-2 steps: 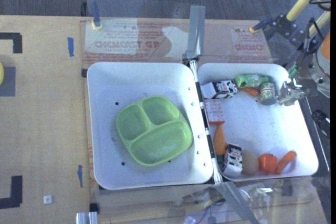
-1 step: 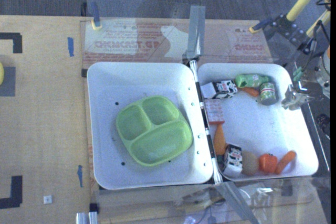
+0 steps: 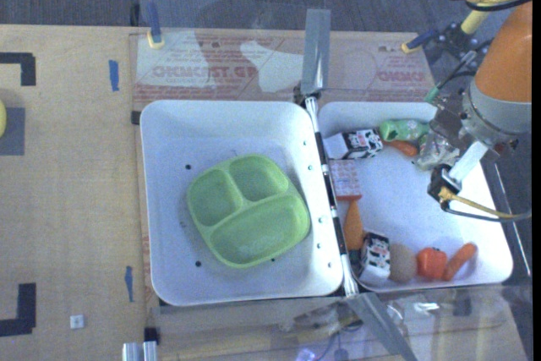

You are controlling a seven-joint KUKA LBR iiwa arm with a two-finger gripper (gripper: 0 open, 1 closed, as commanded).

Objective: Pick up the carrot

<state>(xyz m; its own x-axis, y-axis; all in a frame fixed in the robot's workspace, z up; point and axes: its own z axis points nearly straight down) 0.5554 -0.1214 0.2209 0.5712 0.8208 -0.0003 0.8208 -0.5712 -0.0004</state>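
While hovering high in the right bin [image 3: 499, 262], hand [image 3: 439, 161], grip impossible to tell, needs lowering squarely over carrot [image 3: 461, 259], fingers straddling.

The carrot [image 3: 461, 259] I'm after lies slantwise, small and orange, in my right bin's [image 3: 499, 270] near right corner.

Red printed lettering runs across the flat brown cardboard sheet [image 3: 211, 68] lying behind the two white bins, seen through a clear plastic panel. The print appears reversed or inverted and too blurred to read. A similar red mark at the sheet's right end is equally illegible.
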